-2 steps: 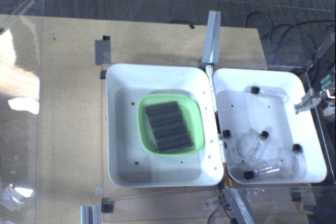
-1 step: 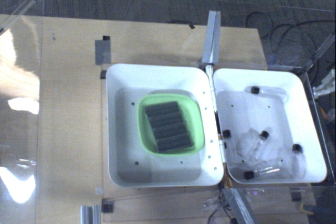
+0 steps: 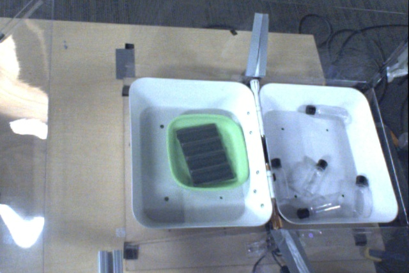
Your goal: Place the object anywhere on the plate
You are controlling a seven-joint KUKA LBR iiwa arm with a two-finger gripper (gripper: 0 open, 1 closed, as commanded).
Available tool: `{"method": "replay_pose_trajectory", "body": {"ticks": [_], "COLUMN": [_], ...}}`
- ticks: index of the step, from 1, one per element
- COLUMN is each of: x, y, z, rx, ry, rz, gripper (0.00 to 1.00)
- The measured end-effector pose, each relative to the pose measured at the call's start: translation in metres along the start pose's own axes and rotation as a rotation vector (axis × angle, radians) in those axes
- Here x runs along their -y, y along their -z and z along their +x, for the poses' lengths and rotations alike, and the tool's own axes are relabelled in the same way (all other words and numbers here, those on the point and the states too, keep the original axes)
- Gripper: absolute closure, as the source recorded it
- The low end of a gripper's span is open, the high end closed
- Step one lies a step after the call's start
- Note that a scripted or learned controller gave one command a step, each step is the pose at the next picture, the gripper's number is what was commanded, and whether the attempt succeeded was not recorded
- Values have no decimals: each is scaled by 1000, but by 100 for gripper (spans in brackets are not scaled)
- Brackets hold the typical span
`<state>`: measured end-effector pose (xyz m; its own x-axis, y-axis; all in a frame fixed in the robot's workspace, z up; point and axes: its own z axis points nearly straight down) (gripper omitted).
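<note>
I start at the left, where the wooden bench point(image 3: 77, 156) catches a pale glare along its left edge and a small grey bracket point(image 3: 125, 62) sits just beyond the far-left corner of the left bin point(image 3: 144, 201). Inside that white bin I see a light green plate point(image 3: 176, 137), square with rounded corners, lying flat near the middle and a little toward the right wall. On the plate rests a dark ridged object point(image 3: 204, 155), a blackish slab with grooves running across it, turned slightly askew to the plate's edges and lying wholly within its rim, so the task's thing is on the plate. A grey metal post point(image 3: 257, 43) stands at the far end of the seam between the two bins. To the right, the right bin point(image 3: 370, 112) holds several clear plastic tubes with black caps: one tube point(image 3: 327, 113) near the far wall, a loose cluster point(image 3: 310, 176) toward the middle, and one more point(image 3: 316, 209) by the near wall. Dark cables point(image 3: 345, 35) trail over the floor beyond that bin. From here I cannot tell how the gripper's jaws stand.
</note>
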<state>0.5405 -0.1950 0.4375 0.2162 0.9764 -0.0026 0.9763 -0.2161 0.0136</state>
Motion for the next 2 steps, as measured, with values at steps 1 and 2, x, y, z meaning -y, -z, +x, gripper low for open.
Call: {"method": "replay_pose_trajectory", "body": {"ticks": [1, 2], "x": [25, 42], "y": [-1, -1], "z": [-10, -10], "rx": [1, 1], "ry": [-84, -216], "rz": [3, 4], "gripper": [0, 0]}}
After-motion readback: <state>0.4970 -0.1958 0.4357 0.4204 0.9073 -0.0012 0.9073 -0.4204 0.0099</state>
